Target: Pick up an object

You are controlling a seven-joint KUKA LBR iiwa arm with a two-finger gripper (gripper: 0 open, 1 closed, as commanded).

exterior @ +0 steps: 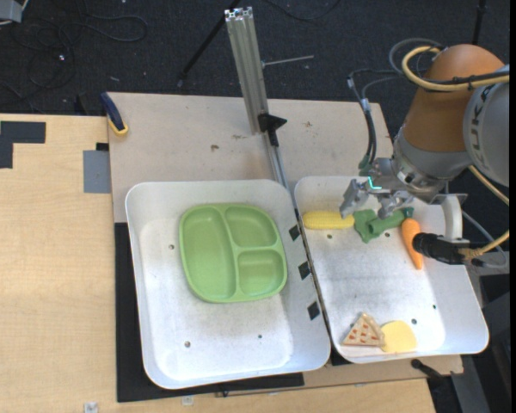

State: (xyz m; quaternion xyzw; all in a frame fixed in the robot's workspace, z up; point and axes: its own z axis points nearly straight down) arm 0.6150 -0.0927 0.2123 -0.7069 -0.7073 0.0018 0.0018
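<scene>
My gripper (374, 206) hangs over the far end of the right bin (464, 334), its fingers spread open. Just beneath and in front of the fingertips lies a small green toy (375, 226), partly covered by them; I cannot tell if they touch it. A yellow banana-like piece (326, 221) rests to its left near the bin's wall. An orange carrot (411, 243) lies to its right. At the near end of the bin sit a pizza slice (362, 332) and a yellow wedge (399, 337).
The left bin (155, 334) holds a green divided plate (233, 252). A metal post (249, 67) rises behind the bins. Cables and a black-and-white fitting (447, 231) crowd the right bin's far right side. A wooden tabletop (43, 265) lies left.
</scene>
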